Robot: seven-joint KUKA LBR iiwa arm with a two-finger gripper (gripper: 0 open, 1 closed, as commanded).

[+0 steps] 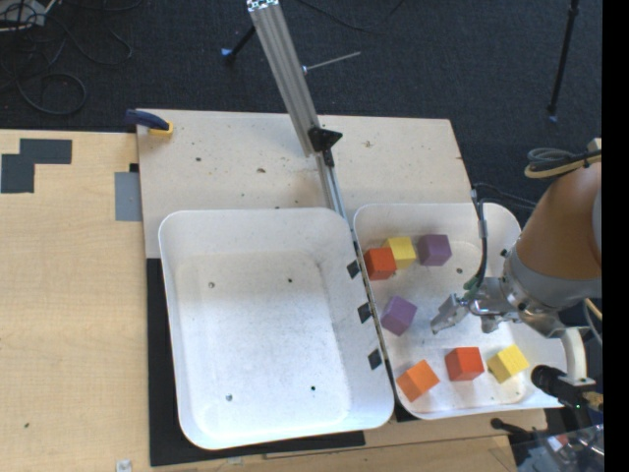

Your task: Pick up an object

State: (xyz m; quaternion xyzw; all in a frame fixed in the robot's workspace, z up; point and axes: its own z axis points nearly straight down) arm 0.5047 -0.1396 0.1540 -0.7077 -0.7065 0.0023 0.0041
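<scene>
The right bin [462, 219] holds several small blocks. Near its far left side sit a red-orange block [379, 262], a yellow block [401, 252] and a purple block [434, 249]. A second purple block [398, 315] lies mid-left. Along the near side are an orange block [419, 379], a red block [464, 364] and a yellow block [508, 363]. My gripper [450, 316] hangs over the bin's middle, right of the mid-left purple block and above the red block, with nothing visible between its fingers.
The left bin [187, 264] lies beside the right one, separated by a divider with black clips. A slanted metal pole [291, 77] rises behind the bins. The arm's orange band [565, 229] fills the right side.
</scene>
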